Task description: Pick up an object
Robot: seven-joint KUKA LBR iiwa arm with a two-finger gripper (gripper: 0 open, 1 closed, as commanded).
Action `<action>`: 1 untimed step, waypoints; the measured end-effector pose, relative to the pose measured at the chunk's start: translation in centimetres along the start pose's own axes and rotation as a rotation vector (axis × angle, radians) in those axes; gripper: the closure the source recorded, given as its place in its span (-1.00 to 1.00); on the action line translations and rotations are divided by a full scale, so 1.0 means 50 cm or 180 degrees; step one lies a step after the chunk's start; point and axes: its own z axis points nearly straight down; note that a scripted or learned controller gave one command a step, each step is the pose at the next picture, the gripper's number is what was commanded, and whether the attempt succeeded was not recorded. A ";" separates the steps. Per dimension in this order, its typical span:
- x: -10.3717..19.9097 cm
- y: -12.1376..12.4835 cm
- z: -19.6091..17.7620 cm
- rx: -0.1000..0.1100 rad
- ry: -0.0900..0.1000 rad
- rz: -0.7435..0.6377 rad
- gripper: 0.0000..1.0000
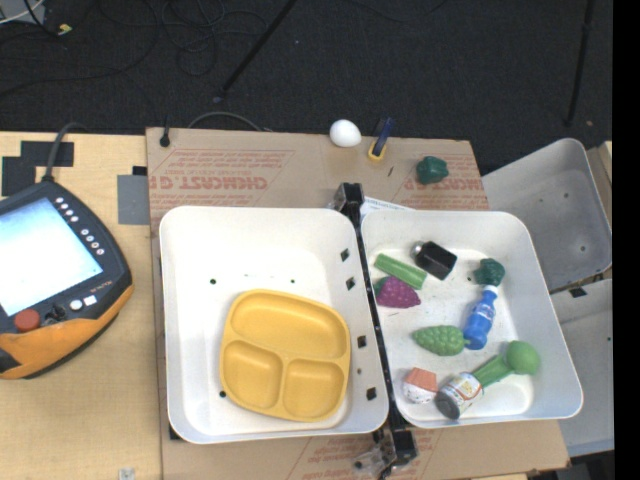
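Camera view: a small blue bottle [481, 318] with a white cap is seen lying in the right bin [545, 268], between a knobbly green toy [439, 340] and a dark green lump [489, 271]. The gripper's state cannot be told.
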 end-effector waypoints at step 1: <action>0.219 -0.054 0.114 0.0008 0.0006 0.0015 1.00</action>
